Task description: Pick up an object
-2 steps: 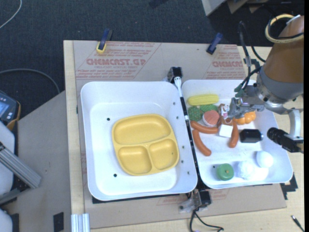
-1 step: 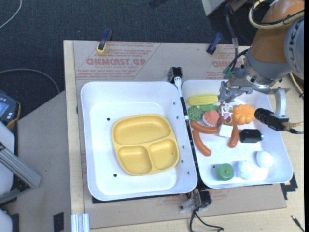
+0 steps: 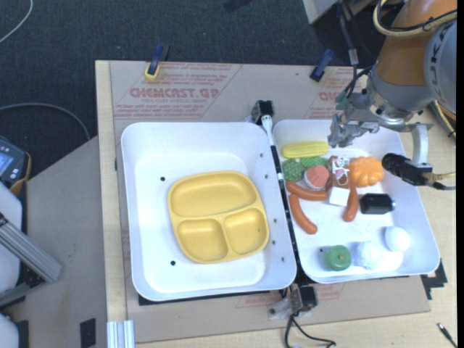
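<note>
Corn cob crowded by neighbours: the grasp could easily miss

Corn cob, yellow and lying on its side near the far edge of the right bin, looks like the nearest candidate, since the hand hangs just beside its right end. Whether the hand is spread or pressed together I cannot tell; the parts under the wrist blur into a dark cluster, and nothing can be seen pinched there.

The main risk, as I judge it, is crowding. Just in front of the cob sit a green leafy piece, a pink round slice, a small white-and-red item and an orange pepper-like piece, all packed close or touching. A descent slightly off line could land on two things at once, or push the cob against the bin wall so that it rolls away.

The cob is rounded and smooth, so a pinch across its end rather than its middle would probably squeeze it out sideways. The two sausages and the black block lie further forward, and the green cylinder and white eggs sit near the front edge, well apart from the hand.

The left bin holds a yellow divided tray, well apart from the hand.
</note>
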### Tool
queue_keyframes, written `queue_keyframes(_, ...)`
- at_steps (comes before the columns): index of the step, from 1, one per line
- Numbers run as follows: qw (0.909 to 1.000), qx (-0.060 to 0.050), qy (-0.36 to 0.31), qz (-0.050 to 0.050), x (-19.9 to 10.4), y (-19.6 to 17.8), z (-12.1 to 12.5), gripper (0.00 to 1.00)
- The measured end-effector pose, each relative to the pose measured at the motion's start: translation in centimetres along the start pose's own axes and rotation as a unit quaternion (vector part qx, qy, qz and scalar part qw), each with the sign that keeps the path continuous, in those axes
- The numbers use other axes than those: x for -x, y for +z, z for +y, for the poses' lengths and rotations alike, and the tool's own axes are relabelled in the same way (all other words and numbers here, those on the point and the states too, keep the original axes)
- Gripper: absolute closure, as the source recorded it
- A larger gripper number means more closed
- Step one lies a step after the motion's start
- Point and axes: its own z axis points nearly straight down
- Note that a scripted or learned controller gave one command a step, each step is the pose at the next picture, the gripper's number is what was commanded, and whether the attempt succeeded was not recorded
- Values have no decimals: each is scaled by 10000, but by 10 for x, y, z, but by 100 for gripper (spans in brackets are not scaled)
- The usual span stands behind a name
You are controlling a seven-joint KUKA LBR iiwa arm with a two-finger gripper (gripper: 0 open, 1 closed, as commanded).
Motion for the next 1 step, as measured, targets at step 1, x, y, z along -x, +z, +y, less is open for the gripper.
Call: queue_keyframes(1,10000,-21,5,8,-2,-1,-3,100)
